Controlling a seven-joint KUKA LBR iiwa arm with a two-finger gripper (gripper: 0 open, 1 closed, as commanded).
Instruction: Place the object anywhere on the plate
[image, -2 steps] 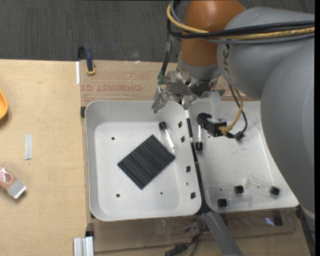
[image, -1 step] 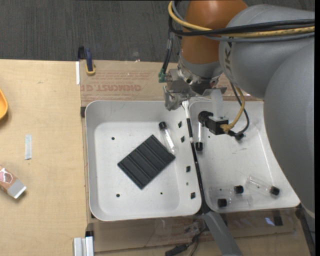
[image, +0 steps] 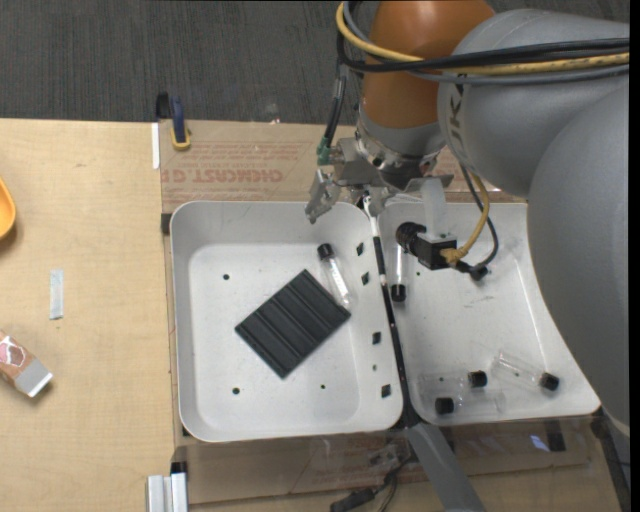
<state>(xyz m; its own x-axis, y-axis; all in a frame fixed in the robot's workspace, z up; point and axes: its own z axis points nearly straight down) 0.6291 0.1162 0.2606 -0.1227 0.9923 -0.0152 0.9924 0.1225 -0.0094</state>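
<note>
Pincer at top rim of left bin, over divide between bins; fingers spread, nothing between them. Clear tube with black cap lies just below pincer, toward camera, in left bin. Long axis runs up-left to down-right. Lower end touches dark ribbed plate; rest lies off it.

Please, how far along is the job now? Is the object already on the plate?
Possibly done, but not certain. A clear vial lies in the left bin at the upper right edge of the black ribbed plate; I cannot tell whether it rests on the plate or beside it. In hand: the gripper hangs over the bin's far rim, apart from the vial. Left: confirming placement.
</note>
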